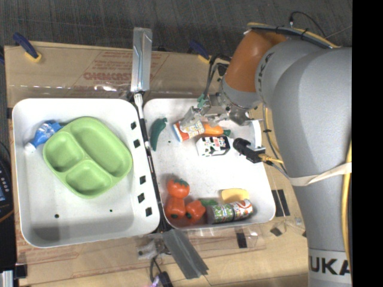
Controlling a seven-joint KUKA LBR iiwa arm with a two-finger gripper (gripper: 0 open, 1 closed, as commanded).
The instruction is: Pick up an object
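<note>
The grey arm (305, 130) filled the 3 o'clock side of the bench, its orange band (248, 61) lying at about 1 o'clock above the right bin (251, 184). The left bin (36, 220) held a green divided plate (88, 155), and a blue-and-white object (43, 133) lay touching the plate's 10 o'clock edge.

The gripper (206, 109) stood over the top edge of the right bin, directly above a crumpled white-and-orange packet (192, 127); whether it was released or clenched could not be told, because the wrist hid it. Just beside the packet at 5 o'clock lay a black-and-white carton (213, 146), with a black wrist fitting (246, 148) close to its 3 o'clock side. A dark green pepper (157, 131) lay near the bin's left wall at 9 o'clock from the packet.

Along the bin's 6 o'clock edge sat a cluster: orange-red toy vegetables (179, 201), a labelled can (230, 211) on its side touching them, and a yellow piece (233, 194) just above the can.
</note>
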